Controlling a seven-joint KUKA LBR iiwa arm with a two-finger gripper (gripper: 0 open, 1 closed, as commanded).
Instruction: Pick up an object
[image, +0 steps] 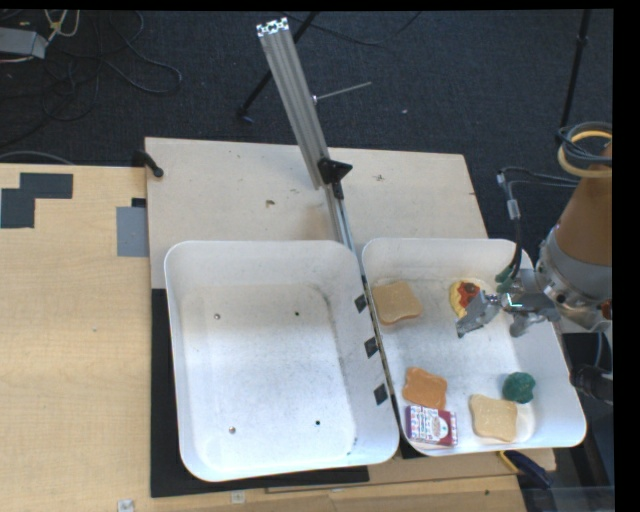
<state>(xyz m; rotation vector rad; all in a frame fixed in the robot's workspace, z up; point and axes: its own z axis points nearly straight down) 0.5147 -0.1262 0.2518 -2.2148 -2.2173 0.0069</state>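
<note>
While end effector (478, 312) grip unreadable, red-yellow toy (463, 295) just beside, long axis unclear, right bin (560, 425).

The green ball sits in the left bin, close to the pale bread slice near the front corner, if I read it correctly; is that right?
Not quite: the camera view shows the green ball in the right bin, not the left one. The rest stands; it lies close to the pale bread slice near that bin's front corner.
</note>
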